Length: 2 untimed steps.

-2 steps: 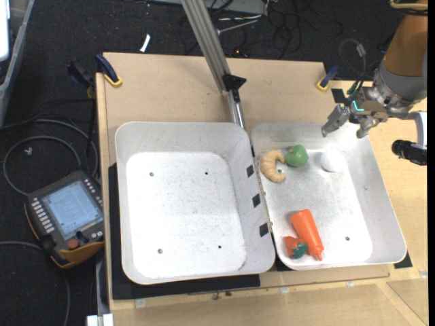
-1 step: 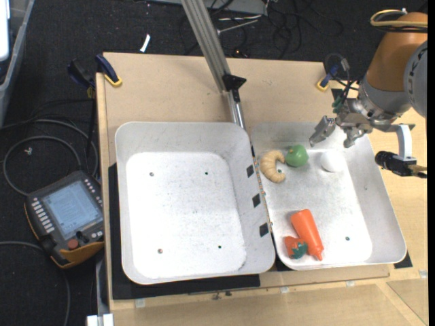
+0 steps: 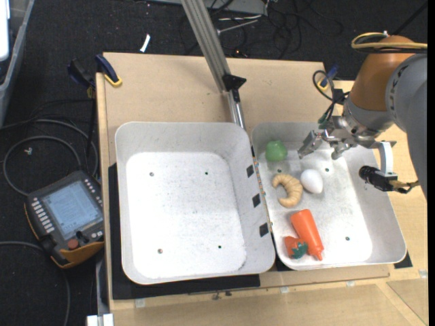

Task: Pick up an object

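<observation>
Right bin (image 3: 380, 246), toward the bench's right edge: four items. Green lump (image 3: 276, 150) at the bin's far left corner; white egg (image 3: 312, 180) mid-bin; tan croissant (image 3: 289, 189) touching the egg's left side; orange carrot (image 3: 308, 233) near the front wall, long axis running far-to-near. Hand (image 3: 322, 143): over the bin's far part, fingers spread, grasping nothing. Nearest item judged the egg, just nearward of the hand. Left bin (image 3: 136, 141): adjacent.
</observation>
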Motion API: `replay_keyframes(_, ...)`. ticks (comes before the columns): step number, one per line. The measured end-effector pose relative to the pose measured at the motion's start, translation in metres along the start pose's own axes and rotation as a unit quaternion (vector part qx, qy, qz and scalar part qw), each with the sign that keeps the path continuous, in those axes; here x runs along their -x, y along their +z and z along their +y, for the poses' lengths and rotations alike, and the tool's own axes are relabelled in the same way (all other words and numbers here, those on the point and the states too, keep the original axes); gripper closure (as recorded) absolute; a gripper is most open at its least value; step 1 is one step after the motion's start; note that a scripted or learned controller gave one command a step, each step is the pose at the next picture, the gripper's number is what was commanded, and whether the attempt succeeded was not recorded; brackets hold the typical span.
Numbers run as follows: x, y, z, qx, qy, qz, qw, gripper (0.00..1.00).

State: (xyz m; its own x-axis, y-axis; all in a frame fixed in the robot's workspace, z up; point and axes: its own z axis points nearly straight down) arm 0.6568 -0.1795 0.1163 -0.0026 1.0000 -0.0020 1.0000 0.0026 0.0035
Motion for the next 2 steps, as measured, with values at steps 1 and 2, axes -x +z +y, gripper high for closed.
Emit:
replay_keyframes(1,-0.001,0.022,0.0,-0.003,-0.001,0.001,1.0,0.0)
replay_keyframes(2,-0.001,0.01,0.001,0.0,-0.001,0.0,1.0,1.0)
